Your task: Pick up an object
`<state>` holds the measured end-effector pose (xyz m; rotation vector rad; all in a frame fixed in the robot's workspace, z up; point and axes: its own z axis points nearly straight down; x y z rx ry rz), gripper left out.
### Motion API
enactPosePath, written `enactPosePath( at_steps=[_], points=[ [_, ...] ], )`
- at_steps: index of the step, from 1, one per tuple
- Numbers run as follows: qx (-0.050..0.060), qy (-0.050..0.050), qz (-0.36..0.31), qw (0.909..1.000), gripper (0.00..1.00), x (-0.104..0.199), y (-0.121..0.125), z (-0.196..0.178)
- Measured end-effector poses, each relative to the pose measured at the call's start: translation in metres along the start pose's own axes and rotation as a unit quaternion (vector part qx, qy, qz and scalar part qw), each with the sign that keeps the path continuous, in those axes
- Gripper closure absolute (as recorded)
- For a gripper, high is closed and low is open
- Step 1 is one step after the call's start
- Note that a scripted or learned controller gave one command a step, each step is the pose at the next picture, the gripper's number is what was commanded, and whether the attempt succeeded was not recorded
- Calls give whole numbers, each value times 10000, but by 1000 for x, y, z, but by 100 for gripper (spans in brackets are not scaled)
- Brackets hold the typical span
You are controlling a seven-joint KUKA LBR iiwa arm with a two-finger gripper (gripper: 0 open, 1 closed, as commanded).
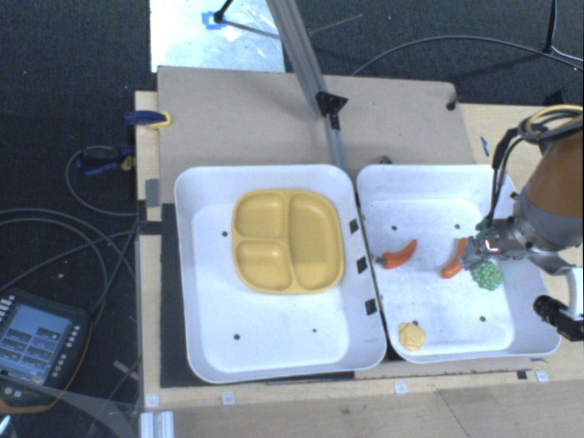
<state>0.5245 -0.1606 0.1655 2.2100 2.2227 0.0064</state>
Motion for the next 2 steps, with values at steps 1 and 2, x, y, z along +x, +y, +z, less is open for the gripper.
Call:
enactPosePath(
  at_steps=[1, 2],
  points=[
    [-1, -1, -1, 10000, 100, -1, 3, -54],
    [23, 18, -26, 10000, 100, 51, 23, -46]
  ],
)
